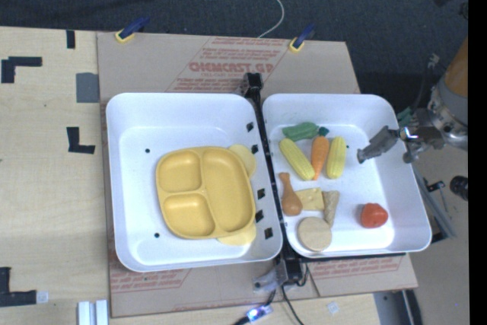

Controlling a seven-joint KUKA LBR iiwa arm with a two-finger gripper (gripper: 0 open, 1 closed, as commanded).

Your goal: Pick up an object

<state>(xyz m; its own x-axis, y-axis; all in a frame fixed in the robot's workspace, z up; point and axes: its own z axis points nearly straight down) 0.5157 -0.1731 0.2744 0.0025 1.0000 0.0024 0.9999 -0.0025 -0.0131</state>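
— Hovering at the right side of the frame, my dark two-finger end effector (378,143) sits above the right-hand shallow white plastic bin (396,236), near its right wall. One grey finger (373,146) juts left toward the toys. Whether I'm released or clenched, I cannot tell from this angle; nothing shows between my fingers.

— What lies in that bin?

— Toy food, clustered in its left half. A green plastic pod (302,131) lies at the upper part, with an orange plastic carrot (319,153) just below it, flanked by two yellow plastic corn cobs, one on the left (296,158) and one on the right (335,157). Lower down are a brown plastic drumstick (290,195), a pale yellow cheese wedge (310,199), a tan slice (330,205) and a round beige plastic disc (313,234). A red plastic tomato (374,215) rests apart, toward the lower right.

— And the other bin?

— In the left-hand shallow white plastic bin (129,125) a yellow plastic divided plate (204,190) lies flat. Both bins rest on a brown cardboard sheet (221,65) over the tabletop (46,164).
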